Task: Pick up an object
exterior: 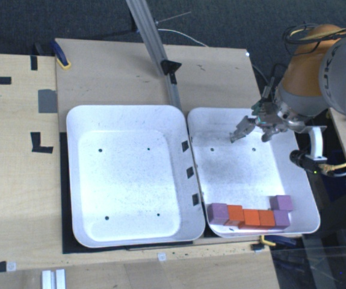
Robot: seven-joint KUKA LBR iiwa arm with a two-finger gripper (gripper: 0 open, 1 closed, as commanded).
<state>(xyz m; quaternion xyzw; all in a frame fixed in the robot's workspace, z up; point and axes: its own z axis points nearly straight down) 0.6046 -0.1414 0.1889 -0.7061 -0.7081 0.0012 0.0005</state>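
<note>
Several blocks lie in a row along the near wall of the right bin (293,161): a purple block (218,212) at the left, orange blocks (252,217) in the middle, and purple blocks (281,209) at the right. My gripper (251,131) hangs over the far part of the right bin, well away from the blocks. Its two fingers are spread apart, with nothing between them. The left fingertip (237,133) points down to the left.
The left bin (76,161) sits beside the right one. A metal pole (151,35) slants up from between the bins' far corners. Black clips (189,172) line the shared wall. Cables (323,167) hang at the right of the arm.
</note>
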